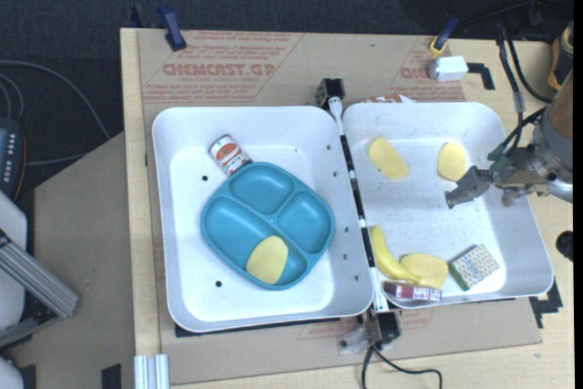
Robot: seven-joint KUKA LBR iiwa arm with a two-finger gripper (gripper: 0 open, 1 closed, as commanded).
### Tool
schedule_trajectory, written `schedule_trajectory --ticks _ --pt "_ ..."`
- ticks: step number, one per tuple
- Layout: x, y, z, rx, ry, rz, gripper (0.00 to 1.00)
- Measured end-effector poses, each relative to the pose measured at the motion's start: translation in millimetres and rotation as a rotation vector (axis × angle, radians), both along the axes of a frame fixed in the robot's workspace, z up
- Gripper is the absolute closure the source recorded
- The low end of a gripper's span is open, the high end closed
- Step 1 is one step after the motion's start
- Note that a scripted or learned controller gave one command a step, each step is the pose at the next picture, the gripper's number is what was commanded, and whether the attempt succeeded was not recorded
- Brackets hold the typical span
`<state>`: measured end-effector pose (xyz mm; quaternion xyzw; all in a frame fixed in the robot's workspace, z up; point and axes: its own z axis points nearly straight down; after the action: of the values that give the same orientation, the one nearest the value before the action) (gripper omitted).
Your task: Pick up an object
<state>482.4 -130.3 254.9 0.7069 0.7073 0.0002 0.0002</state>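
Gripper (466, 187) sits at right of frame over the right bin (524, 269); can't tell how its claw stands. Nearest piece: a yellow chip (452, 160) just above it. Left bin (178, 196) holds a blue tray (264, 219).

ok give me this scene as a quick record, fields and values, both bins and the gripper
left bin: blue divided plate with a yellow piece in its near compartment; small can beside the plate
right bin: two yellow pieces, banana, yellow lump, patterned block, can at the near edge
gripper: over right bin, holding nothing
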Motion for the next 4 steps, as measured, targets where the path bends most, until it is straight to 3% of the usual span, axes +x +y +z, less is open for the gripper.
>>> schedule_trajectory --ticks 1,2,3,4 --pt "63 23 -64 0.000 0.001 0.000 0.00" --pt "89 -27 -171 -0.001 0.001 -0.001 0.00" --pt "123 48 -69 0.000 -0.003 0.002 0.00" --pt "128 36 -170 0.000 0.001 -0.001 0.00"
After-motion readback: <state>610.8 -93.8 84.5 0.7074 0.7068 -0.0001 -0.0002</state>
